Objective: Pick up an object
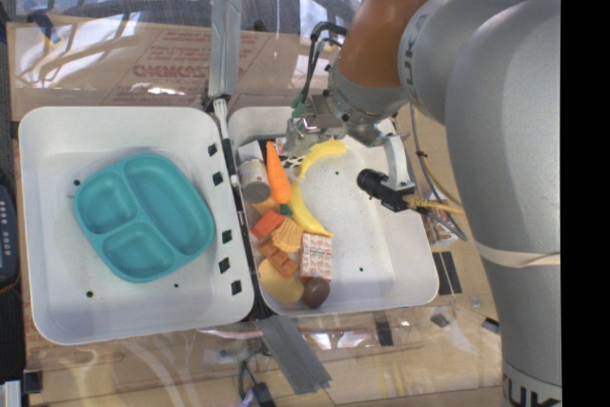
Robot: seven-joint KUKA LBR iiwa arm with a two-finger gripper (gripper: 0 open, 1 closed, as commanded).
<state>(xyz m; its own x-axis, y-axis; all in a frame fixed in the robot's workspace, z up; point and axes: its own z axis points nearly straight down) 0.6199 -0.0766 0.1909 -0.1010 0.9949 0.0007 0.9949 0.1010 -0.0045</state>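
yellow banana (307, 197) and the orange carrot (276, 172) look like the nearest targets. both lie along the left side of the right bin (405, 276), w/ the gripper (307, 127) hanging over the bin's far end, just above the carrot tip and the banana's upper end. can't tell from here whether it's open or closed bc the wrist hides too much, and nothing visibly sits in it. main worry imo: everything's jammed together. carrot touches the banana, a grey can (253, 174) sits just beside the carrot by the wall, and orange blocks (272, 232), a small printed box (316, 254) and a brown ball (315, 293) crowd up nearer the front. if it comes down between carrot and banana it prob lands on both and pinches neither, or shoves one under the other. banana's curved and smooth, carrot tapers, so either could squirt out sideways on closing. also v close to the far wall, so a low approach could clip the rim. left bin (57, 148) w/ the teal plate (143, 216) is well apart, no trouble there.
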